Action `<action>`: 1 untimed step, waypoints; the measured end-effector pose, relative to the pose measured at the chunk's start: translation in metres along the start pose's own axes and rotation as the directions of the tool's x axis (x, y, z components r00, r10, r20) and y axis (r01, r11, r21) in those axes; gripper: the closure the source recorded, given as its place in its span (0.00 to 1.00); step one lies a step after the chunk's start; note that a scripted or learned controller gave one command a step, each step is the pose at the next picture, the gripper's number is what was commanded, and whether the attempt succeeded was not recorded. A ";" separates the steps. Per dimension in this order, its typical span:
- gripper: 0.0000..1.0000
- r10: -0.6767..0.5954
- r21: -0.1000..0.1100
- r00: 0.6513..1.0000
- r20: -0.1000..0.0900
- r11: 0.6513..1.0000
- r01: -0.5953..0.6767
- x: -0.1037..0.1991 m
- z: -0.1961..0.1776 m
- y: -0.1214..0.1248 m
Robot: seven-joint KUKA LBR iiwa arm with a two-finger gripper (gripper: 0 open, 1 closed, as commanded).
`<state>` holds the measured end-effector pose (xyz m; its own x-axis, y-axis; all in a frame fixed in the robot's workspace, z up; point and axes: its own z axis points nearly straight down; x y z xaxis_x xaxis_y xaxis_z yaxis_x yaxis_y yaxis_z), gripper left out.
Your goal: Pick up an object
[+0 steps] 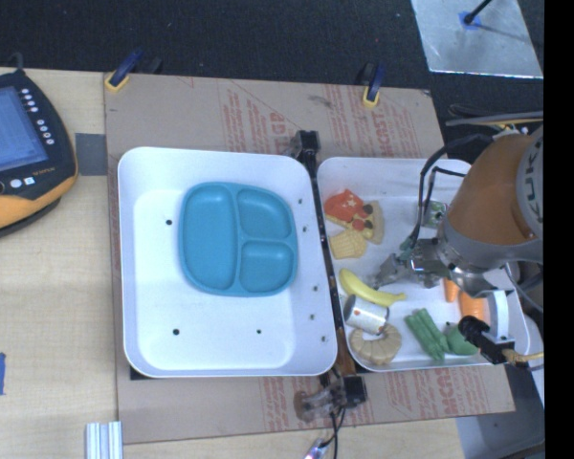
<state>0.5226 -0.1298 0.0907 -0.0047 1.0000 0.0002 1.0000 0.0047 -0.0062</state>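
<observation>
Arm (493,199): we see it reach in from the right, its orange band over the right bin (416,175).
Jaws (402,266): we find them low in the right bin's middle, just right of the banana (368,289); they look spread with nothing between them, though the view here is cluttered and we can't be sure.
Right bin: we count a red piece (347,206) and a cracker (347,245) at the upper left, the banana below them, a can (365,316) and a round cookie (376,345) at the lower left, green beans (430,336) beside those, and an orange piece (473,306) near the wrist.
Left bin (148,266): we see a blue plate (239,238) lying flat in it.
Surface (38,314): we note a pendant (19,156) at the far left.
</observation>
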 end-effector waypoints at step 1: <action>0.00 0.002 -0.003 1.000 0.000 1.000 -0.002 -0.011 -0.002 0.076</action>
<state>0.5986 -0.1405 0.0919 -0.0030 1.0000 0.0004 1.0000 0.0030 -0.0028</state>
